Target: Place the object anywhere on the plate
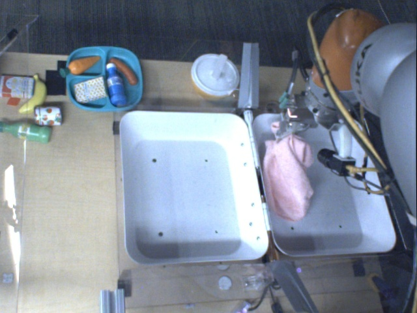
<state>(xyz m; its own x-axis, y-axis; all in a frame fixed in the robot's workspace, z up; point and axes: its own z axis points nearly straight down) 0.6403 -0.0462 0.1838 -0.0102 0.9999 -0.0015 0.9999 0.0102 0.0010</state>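
Note:
A pink cloth (287,176) hangs lengthwise over the left half of the right bin (365,233). Its upper end is bunched up between the fingers of my gripper (287,128), which is shut on it near the bin's back left corner. The cloth's lower end sags close to the bin floor; I cannot tell whether it touches. A teal divided plate (133,64) sits on the bench at the back left, beyond the left bin (186,188). It carries toy food and a small blue bottle (116,87).
A white lidded cup (215,75) stands behind the left bin beside a grey post (248,77). Left of the plate lie a toy banana (34,95), a small can (47,115) and a green bottle (25,132). The arm and its cables fill the right side.

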